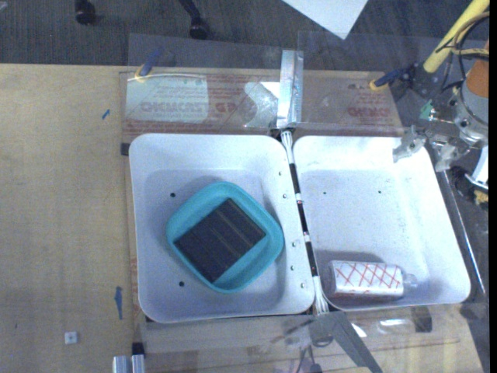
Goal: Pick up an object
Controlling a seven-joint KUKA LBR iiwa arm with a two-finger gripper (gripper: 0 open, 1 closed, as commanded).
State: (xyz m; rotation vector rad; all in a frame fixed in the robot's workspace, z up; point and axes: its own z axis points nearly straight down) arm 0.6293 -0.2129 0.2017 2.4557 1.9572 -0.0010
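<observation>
White bins both hold their loads: a teal plastic dish (225, 235) at nine o'clock, a red-latticed tube (365, 278) at five; nothing lifted (jaw state untellable).

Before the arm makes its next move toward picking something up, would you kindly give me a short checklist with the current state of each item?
1. Candidate in the right bin: a white packet with a red crosshatch pattern lies near the front edge. Ok.
2. Candidate in the left bin: a teal container with a dark block resting in it. Ok.
3. Packet unobstructed from above. Ok.
4. Tool positioned over a target: it sits at the right bin's far right corner, away from both objects. Not ok.
5. Tool open for a grasp: cannot tell.
6. Packet's clearance from the bin wall: close to it; cannot tell.
</observation>
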